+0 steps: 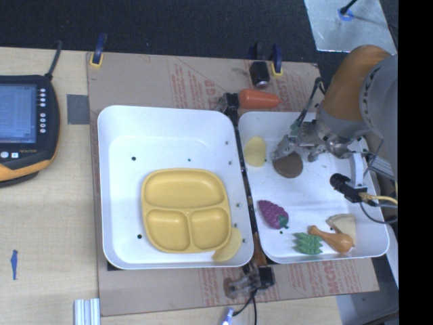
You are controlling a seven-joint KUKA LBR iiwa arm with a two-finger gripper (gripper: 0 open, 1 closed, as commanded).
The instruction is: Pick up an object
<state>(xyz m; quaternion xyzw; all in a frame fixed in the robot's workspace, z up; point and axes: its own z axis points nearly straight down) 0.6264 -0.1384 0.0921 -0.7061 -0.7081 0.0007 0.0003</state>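
Wooden bench under cardboard sheet (203,80), two white bins side by side. Brown round piece (289,167) in right bin (379,249), upper-middle floor, directly under gripper (292,149), touching or nearly so. Finger spread: cannot tell, tips lost against piece. No clear long axis; straight descent looks enough. Left of brown piece: pale yellow slice (255,151) by bin wall. Below: purple grapes (273,213), green item (308,244), drumstick (331,238). Far left: yellow divided tray (186,208) in left bin (115,134).

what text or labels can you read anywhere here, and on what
None can be read.
Red print on the cardboard sheet under the bins: too blurred.
Screen of the handheld controller at left: lines too small to read.
Trays, toy foods and the gripper: no lettering I can make out.
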